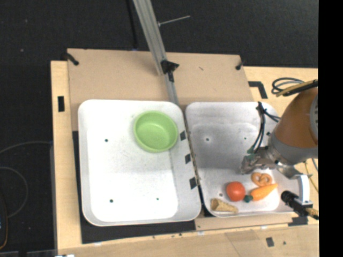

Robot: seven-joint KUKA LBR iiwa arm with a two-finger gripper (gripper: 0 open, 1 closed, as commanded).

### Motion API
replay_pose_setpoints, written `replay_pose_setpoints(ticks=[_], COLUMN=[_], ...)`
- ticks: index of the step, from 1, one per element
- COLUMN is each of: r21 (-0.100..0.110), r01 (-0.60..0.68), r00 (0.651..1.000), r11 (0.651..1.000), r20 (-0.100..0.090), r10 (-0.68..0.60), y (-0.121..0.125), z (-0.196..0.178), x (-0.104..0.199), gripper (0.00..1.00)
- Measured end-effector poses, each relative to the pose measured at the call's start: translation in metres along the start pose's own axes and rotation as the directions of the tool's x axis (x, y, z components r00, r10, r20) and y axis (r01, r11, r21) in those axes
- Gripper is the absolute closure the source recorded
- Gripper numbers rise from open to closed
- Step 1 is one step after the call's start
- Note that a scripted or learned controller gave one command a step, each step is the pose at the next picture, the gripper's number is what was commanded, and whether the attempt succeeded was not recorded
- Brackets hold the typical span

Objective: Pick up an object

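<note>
Brown surface (214,68) under me carries two white bins. My claw (256,163) hangs low in the right bin (220,127), just above a pretzel (261,179); whether it is open I cannot tell. Nearby lie one tomato (235,190), one carrot (261,193) and one wedge (224,206). I judge the tomato light, smooth, likely to roll: grip across its middle. One green bowl (156,131) sits in the left bin (107,165).

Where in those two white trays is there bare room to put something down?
The left bin is bare below and left of the green bowl. The right bin is bare across its upper and left parts. Its lower right corner is crowded: tomato, carrot, pretzel, a tan wedge, and the hand over them.
</note>
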State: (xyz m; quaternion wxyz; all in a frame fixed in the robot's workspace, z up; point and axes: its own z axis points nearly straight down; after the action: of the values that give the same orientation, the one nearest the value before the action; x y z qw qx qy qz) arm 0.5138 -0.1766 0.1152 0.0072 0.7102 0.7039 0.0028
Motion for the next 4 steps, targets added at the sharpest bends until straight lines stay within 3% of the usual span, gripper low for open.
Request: replay_pose_setpoints(ticks=[2,3,4], r21=[0.011,0.006,0.015], r01=[0.012,0.013,0.014], r00=[1.000,1.000,1.000], r11=[1.000,1.000,1.000], r20=[-0.004,-0.003,-0.006], r10=[-0.012,-0.013,-0.014], y=[0.014,0.016,0.031], z=[-0.108,-0.162,-0.151], x=[-0.008,-0.010,0.031], gripper=[1.00,1.00,1.00])
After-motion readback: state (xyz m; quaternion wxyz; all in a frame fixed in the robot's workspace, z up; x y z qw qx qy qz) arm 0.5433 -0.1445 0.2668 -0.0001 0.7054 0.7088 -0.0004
